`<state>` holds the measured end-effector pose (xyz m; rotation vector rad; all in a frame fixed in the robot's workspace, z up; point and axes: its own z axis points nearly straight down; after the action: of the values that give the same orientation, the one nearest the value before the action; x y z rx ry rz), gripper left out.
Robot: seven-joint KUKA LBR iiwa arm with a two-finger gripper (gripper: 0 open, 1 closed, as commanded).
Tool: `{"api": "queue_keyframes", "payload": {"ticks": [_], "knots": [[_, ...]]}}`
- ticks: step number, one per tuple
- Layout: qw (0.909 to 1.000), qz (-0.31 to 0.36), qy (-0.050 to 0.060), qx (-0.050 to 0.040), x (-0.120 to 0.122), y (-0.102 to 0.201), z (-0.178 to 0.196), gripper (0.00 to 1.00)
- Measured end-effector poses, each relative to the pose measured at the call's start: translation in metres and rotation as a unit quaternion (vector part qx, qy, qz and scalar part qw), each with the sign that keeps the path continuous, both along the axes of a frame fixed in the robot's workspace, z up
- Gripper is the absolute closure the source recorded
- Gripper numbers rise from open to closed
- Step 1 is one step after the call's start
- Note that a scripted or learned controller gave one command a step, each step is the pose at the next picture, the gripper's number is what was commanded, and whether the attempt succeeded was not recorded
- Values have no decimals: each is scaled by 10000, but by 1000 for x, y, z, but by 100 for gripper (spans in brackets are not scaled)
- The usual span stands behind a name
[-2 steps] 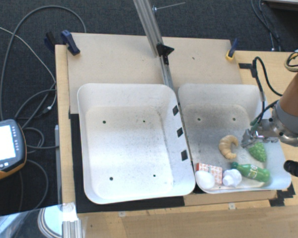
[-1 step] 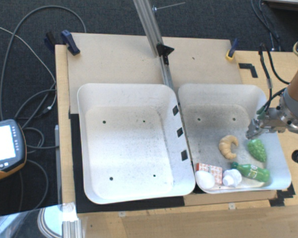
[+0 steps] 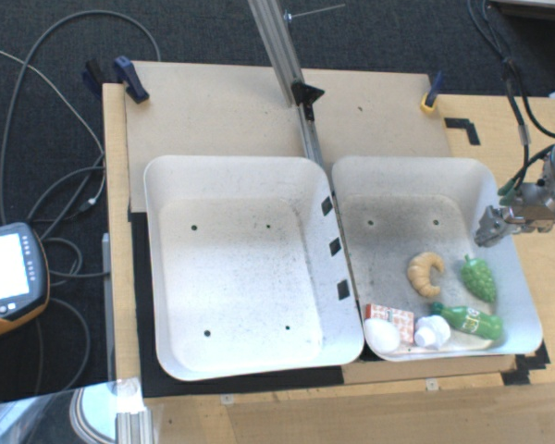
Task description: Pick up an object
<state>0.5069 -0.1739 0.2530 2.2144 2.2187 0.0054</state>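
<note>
In the right bin (image 3: 398,192) lie several small objects near its front right corner: a tan croissant (image 3: 426,273), a green grape bunch (image 3: 479,279), a green bottle with a white cap (image 3: 462,323), a red-and-white packet (image 3: 391,316) and a white egg-shaped piece (image 3: 382,336). My gripper (image 3: 492,227) hangs at the right bin's right wall, up and to the right of the croissant and above the grapes. Nothing shows between its fingers.
The left bin (image 3: 231,266) lies beside the right one, with black clips along the shared wall. A metal pole (image 3: 277,44) slants in from the top. Clamps sit at the board's far corners. A pendant (image 3: 9,271) and cables lie at the left.
</note>
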Motion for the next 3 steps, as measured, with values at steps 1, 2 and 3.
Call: {"api": "queue_keyframes", "payload": {"ticks": [1, 2, 3], "knots": [[10000, 22, 41, 30, -7, 48, 4, 100], [10000, 27, 48, 32, -2, 110, -3, 100], [10000, 22, 56, 32, -4, 169, -16, 100]]}}
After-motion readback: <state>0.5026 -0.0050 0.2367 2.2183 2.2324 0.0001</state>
